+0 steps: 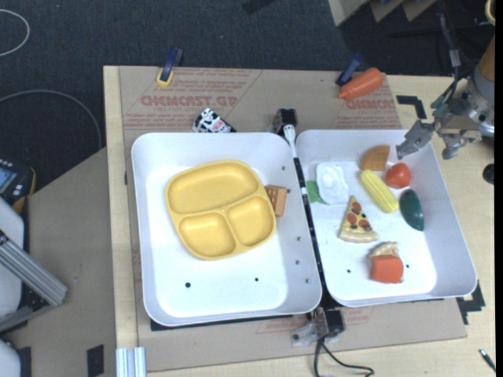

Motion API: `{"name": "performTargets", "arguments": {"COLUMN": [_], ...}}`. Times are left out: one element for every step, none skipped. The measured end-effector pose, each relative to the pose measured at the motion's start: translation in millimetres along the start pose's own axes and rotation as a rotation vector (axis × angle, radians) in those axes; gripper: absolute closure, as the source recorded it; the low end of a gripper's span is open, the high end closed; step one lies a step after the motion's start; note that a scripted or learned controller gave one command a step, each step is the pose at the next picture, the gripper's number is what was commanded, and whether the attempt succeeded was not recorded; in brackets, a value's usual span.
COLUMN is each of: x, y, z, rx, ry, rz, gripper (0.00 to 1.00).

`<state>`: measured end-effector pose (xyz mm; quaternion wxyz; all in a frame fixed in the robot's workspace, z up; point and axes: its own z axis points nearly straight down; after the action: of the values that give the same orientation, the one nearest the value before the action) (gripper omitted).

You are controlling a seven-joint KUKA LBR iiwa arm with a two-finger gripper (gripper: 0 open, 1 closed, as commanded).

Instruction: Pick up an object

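My gripper (432,141) hangs at the upper right corner of the right bin (452,246), its two grey fingers spread apart with nothing between them. Just left of and below it lie a brown bun (376,157) and a red tomato (398,175). Further into the bin are a yellow corn cob (379,191), a dark green vegetable (412,210), a pizza slice (357,221), a white and green item (330,184) and an orange-red block (387,267).
The left bin (157,281) holds a yellow divided plate (220,208) with a small brown piece (276,199) at its right edge. An orange carrot toy (361,84) and a black-and-white toy (211,121) lie on the bench behind the bins.
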<state>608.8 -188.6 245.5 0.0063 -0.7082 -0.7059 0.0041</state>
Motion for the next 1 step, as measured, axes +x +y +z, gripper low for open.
{"name": "performTargets", "arguments": {"x": [0.7], "y": [2.2], "z": [-8.7], "rx": [-0.014], "ry": [-0.003], "rz": [-0.003], "gripper": [0.00]}}
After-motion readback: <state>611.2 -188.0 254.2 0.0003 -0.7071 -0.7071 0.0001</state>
